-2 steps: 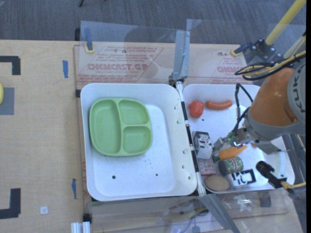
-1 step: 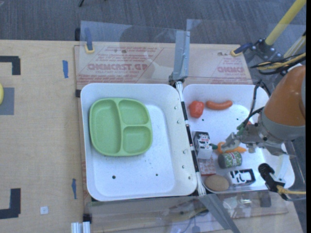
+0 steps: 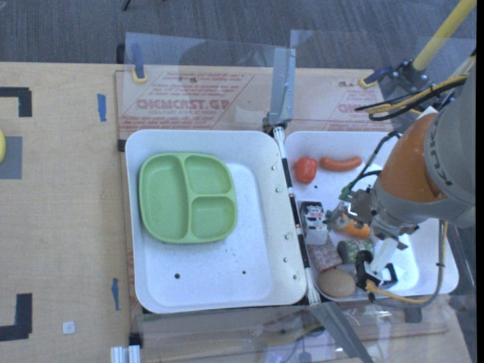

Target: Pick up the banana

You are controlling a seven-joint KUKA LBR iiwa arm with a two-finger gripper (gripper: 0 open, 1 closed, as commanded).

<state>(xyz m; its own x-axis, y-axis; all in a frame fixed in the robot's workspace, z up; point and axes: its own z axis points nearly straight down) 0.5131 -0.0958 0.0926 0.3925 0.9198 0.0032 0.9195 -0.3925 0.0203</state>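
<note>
My gripper point(image 3: 352, 222) hangs low over the middle of the right bin point(image 3: 448, 278), below the orange-banded wrist point(image 3: 404, 176). Right by it lie a small orange piece point(image 3: 357, 231) and a dark green piece point(image 3: 352, 249). The arm covers the bin's middle and right side, so what lies under it is hidden. A red fruit point(image 3: 305, 169) and an orange sausage point(image 3: 341, 162) rest at the bin's far end.
The left bin point(image 3: 227, 278) holds a green divided plate point(image 3: 187, 197). Near the divider in the right bin are a white and black box point(image 3: 313, 216), a brownish packet point(image 3: 326, 256) and a round tan bun point(image 3: 336, 283). A yellow thing point(image 3: 1, 147) is cut off at the bench's left edge.
</note>
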